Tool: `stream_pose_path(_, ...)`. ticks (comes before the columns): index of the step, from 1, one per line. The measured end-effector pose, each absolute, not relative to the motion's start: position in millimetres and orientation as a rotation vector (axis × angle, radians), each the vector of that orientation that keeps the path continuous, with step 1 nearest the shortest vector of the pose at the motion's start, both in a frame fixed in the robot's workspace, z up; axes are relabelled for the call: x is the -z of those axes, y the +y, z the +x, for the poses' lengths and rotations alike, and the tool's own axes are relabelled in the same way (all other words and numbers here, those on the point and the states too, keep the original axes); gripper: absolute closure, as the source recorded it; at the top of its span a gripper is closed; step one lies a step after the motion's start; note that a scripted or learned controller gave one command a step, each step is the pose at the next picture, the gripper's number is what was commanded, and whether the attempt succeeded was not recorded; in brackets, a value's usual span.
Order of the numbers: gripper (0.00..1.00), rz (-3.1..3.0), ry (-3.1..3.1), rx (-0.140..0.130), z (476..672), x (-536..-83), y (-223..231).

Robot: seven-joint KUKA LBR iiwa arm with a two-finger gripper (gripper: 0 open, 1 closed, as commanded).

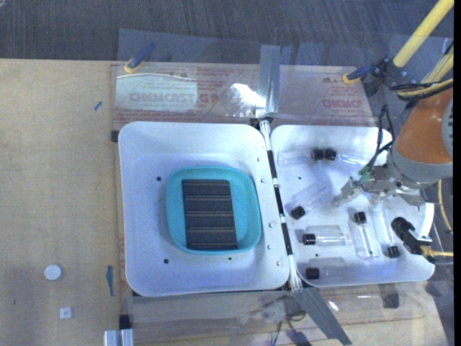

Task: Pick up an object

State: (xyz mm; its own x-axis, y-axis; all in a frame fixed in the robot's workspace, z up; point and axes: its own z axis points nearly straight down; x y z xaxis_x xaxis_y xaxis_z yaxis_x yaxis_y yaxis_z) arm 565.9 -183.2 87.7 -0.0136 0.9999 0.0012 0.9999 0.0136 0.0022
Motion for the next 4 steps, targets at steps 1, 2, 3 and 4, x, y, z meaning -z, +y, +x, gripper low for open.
stream_pose_path(1,0.00,2.223,2.211,-0.008,511.3,-87.5,-194.7)
stream_pose_path(2,1.00,2.223,2.209,-0.010,513.0,-95.0,-195.8)
stream_pose_path(3,1.00,2.202,2.245,0.004,557.5,-204.9,-151.6)
stream_pose_path(4,1.00,2.239,2.206,0.005,602.2,-218.9,-85.1)
